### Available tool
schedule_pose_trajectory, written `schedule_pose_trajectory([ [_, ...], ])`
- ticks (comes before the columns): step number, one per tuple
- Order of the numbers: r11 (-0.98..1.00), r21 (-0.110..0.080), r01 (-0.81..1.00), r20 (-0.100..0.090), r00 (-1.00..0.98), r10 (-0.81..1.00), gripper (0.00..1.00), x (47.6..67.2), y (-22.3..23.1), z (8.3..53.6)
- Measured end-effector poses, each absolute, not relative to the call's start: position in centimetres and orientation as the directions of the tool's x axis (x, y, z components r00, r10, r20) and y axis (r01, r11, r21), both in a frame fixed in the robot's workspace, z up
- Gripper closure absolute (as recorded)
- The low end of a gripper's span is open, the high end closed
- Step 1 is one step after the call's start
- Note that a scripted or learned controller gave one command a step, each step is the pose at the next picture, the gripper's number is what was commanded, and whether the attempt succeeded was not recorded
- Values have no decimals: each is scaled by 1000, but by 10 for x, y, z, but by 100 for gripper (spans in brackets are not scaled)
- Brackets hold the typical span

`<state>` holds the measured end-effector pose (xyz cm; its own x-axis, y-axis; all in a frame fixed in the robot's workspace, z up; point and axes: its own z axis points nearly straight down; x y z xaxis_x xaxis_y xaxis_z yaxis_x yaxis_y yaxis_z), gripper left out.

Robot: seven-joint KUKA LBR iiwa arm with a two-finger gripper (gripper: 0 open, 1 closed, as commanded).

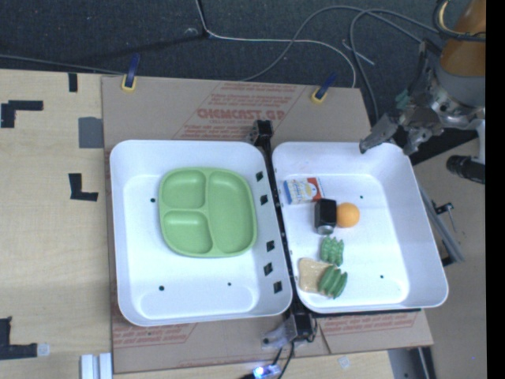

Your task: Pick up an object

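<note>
My gripper [392, 135] hangs above the back right corner of the right bin [402, 235], its dark fingers spread apart with nothing between them. In that bin lie a small white, blue and red packet [303, 189], a black block [324, 215] touching an orange ball [347, 215], a green knobbly piece [332, 251], a tan slab [310, 275] and a green pod [334, 282]. All these objects sit well to the lower left of the gripper.
The left bin [134, 235] holds a green divided plate [208, 212]. Black clips run along the seam between the bins [270, 212]. Cables [316, 38] trail over the dark surface behind the bench. Brown cardboard [229, 109] lies under both bins.
</note>
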<state>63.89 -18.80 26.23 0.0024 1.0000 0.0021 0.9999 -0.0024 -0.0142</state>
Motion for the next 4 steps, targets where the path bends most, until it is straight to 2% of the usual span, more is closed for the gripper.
schedule_pose_trajectory([
  [1,1,-1,1000,0,-1,1000,0,641,-187,271],
  [2,2,-4,1000,-1,-2,1000,0,644,-184,227],
  [4,2,-5,1000,-1,-2,1000,0,634,-183,137],
])
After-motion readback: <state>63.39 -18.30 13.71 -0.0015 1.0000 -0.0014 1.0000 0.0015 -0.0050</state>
